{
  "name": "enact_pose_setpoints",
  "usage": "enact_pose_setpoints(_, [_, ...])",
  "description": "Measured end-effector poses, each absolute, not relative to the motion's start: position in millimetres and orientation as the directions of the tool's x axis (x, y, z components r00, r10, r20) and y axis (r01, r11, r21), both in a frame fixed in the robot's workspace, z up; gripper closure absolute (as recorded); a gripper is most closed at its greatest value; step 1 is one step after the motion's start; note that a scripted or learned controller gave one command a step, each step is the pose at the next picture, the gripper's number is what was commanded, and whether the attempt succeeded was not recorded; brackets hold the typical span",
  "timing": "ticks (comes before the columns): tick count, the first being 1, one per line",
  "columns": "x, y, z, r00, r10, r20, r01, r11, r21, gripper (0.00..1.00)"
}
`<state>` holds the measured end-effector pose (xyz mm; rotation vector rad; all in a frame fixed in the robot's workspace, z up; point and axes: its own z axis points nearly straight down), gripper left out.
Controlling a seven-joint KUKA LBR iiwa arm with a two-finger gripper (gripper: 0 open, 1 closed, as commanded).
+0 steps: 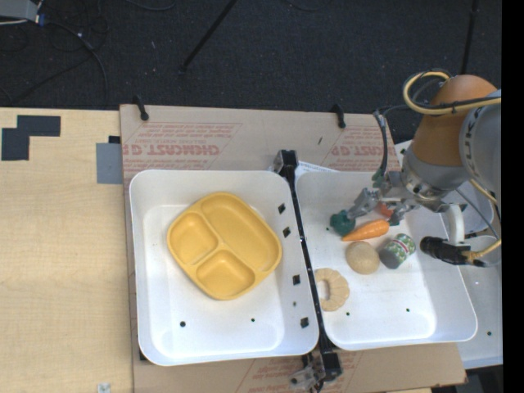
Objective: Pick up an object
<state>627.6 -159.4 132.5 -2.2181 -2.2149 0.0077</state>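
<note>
The right bin point(409, 326) holds a small green object point(341, 220), an orange carrot point(366, 231), a tan ball point(362, 258), a small grey and green can point(397, 250) and a tan ring point(331, 289) close to the divider. My gripper point(378, 205) hangs low over the bin's back part, just above the carrot and right of the green object. Nothing is visibly held in it. The left bin point(155, 318) holds a yellow divided plate point(223, 245).
A black divider point(300, 252) runs between the two bins. The arm point(446, 137) comes in from the right over the right bin's far corner. Bare white floor lies at the front of the right bin.
</note>
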Motion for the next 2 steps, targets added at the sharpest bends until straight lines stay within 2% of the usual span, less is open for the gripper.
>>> enact_pose_setpoints(1, [627.8, -159.8, 139.7, 0.001, 1.0, 0.003, 1.0, -0.001, -0.014, 1.0])
enact_pose_setpoints(2, [630.2, -160.0, 178.1, -0.002, 1.0, 0.001, 1.0, 0.002, -0.003, 1.0])
